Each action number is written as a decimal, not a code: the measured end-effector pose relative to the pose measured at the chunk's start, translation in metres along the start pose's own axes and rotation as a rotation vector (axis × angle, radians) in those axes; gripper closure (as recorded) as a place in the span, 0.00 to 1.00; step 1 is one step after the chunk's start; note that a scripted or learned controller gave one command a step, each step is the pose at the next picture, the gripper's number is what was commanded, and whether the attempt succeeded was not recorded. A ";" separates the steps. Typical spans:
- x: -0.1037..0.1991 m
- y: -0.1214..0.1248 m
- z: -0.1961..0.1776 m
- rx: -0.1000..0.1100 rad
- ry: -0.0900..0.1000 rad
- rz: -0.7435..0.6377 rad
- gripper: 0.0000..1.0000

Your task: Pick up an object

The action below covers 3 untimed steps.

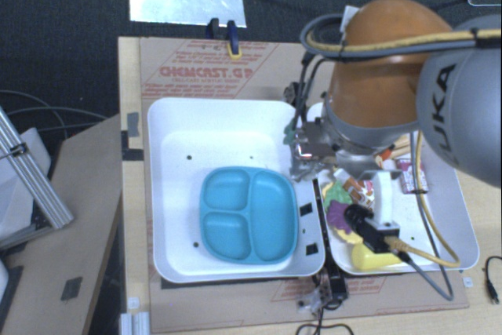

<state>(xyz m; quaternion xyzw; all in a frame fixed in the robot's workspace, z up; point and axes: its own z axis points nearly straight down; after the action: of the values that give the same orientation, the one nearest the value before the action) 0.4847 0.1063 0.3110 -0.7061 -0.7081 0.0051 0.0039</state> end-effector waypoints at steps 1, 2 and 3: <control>0.086 0.005 -0.027 -0.016 0.006 -0.010 1.00; 0.079 0.016 -0.234 -0.032 0.009 -0.002 1.00; 0.029 -0.001 -0.102 -0.001 -0.002 0.007 1.00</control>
<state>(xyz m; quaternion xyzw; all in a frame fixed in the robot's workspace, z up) 0.4850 0.1359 0.4129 -0.7085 -0.7057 0.0054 0.0026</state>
